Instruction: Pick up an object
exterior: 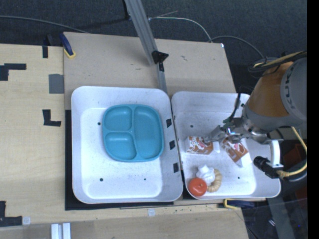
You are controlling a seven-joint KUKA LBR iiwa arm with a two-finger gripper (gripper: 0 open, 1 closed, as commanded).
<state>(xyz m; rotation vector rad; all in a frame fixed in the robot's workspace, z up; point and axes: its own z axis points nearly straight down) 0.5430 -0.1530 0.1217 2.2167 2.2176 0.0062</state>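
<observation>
The likely target was a small red-and-white snack packet (199, 145) lying flat in the right bin (199, 101), a bit left of the bin's middle. The gripper (223, 132) sat right at the packet's right edge, low over the bin floor, with the grey arm (271, 108) coming in from the right of the frame. Honestly couldn't tell if the jaws were wide or narrow, they were just a dark blur from up there, and nothing showed clearly between them.

To do this step well, I'd say the jaws need to straddle one packet only and come down square on it, since a flat packet is easy to skid across the plastic instead of lifting.

Trouble is a second packet (235, 150) lay just beside it, toward the right, partly under the wrist, so pinching both or nudging one away looked like a real risk. Lower in the same bin were a red ball-like thing (197, 187) touching a white lump and a tan ring (211, 177), near but not in the way.

The left bin (82, 133) held a blue divided plate (133, 133), well apart. A metal pole (142, 24) crossed the worktop (99, 59) at the top of the frame.
</observation>
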